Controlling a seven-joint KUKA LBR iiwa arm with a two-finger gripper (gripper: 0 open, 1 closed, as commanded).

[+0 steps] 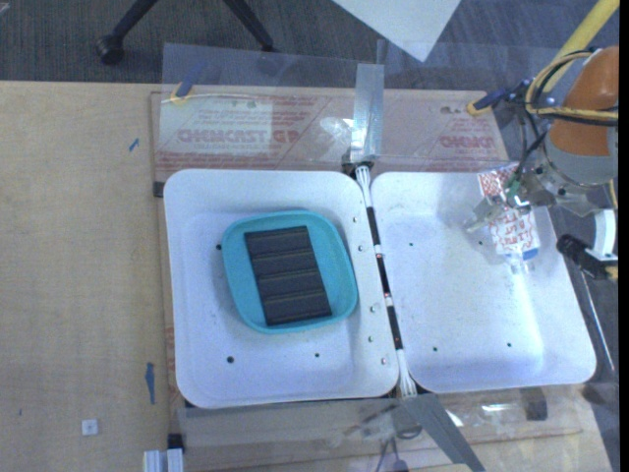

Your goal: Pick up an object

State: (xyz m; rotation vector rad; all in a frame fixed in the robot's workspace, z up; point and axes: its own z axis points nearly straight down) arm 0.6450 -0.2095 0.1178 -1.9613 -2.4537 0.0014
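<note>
The arm (580,116) reaches in from the right, over the far right corner of the right bin (472,342). A crinkled clear packet (507,219) with red and white print hangs at the gripper (519,193), above the bin's far right part; whether the jaws pinch it or are spread cannot be told. In the left bin (197,362) lies a teal tray (236,264) with a dark ribbed block (287,274) on it. Both bins sit on the desk (69,264).

A pale wooden counter (69,264) spreads well left of the claw. Beyond its far edge lies grey floor (59,8), with black chair legs (182,3) and a white sheet (393,3).
</note>
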